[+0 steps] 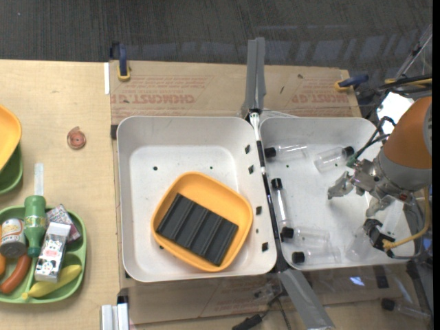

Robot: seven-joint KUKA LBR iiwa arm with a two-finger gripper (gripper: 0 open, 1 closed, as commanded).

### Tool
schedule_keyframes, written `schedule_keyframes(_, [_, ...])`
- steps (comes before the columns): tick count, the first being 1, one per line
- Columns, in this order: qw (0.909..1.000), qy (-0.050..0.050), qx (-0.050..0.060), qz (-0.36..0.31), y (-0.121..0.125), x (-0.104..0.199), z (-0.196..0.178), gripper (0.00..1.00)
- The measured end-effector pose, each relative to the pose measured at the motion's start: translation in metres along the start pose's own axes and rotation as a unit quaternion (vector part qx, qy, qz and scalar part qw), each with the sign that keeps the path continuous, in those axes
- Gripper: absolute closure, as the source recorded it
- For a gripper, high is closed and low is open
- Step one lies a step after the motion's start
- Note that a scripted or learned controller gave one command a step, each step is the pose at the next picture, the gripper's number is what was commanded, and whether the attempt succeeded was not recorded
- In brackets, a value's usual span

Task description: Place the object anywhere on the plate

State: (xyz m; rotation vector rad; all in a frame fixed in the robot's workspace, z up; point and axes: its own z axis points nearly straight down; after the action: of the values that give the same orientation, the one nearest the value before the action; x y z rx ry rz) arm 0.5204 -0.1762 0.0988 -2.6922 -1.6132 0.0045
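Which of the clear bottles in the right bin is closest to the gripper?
The upper bottle with the black cap, just up-left of the gripper. The other capped ones lie along the left wall and bottom edge.

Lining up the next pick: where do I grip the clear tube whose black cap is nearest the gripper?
Probably mid-body, from straight above, closing across its narrow width: the tube lies flat in the right bin, long axis roughly left-right, cap at its right end.
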Motion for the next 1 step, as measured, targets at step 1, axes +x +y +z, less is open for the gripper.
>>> schedule_keyframes(1, [0.9999, -0.001, -0.001, -0.017, 0.0564, 0.0105, 0.0077, 0.00])
